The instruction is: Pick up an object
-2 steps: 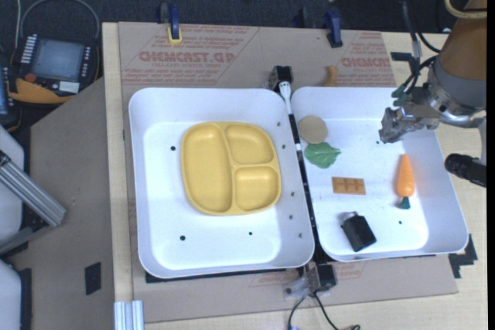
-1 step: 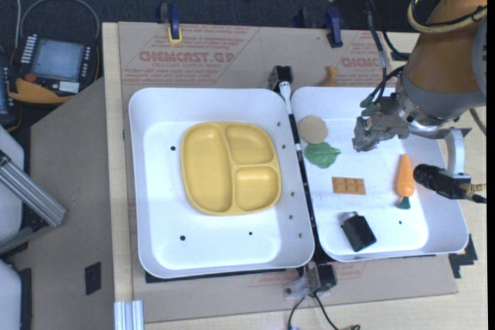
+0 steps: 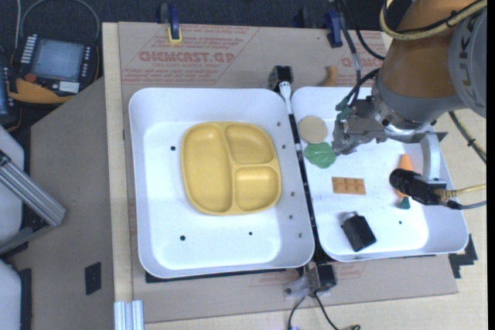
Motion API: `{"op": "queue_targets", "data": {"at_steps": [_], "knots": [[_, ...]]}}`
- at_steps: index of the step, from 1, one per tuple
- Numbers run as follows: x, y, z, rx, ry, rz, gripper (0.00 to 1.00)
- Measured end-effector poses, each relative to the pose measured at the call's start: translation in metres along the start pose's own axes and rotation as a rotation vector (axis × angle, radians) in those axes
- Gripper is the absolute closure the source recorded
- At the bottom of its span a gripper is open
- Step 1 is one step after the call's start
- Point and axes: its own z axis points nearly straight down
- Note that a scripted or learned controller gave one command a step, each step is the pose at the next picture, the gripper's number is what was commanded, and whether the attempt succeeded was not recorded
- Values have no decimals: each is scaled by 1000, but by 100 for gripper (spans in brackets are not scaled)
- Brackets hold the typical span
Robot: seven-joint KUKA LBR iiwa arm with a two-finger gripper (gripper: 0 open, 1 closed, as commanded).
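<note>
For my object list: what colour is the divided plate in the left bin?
Pale yellow all over; the divided plate shows clearly in the camera view.

The tool (image 3: 343, 141) hangs just above a green object (image 3: 320, 156) in the right bin (image 3: 441, 239).

— What carries the load?
— A bench (image 3: 116, 166) topped with brown cardboard.
— Directly on it?
— Two shallow white bins side by side, touching: the left bin (image 3: 155, 228) and the right bin (image 3: 433, 232). Blue clamps (image 3: 172, 19) grip the far edge.
</note>
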Motion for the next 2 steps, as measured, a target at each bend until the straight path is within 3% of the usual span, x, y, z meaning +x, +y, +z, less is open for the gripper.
{"op": "queue_targets", "data": {"at_steps": [2], "knots": [[97, -38, 8, 2, 0, -1, 100]]}}
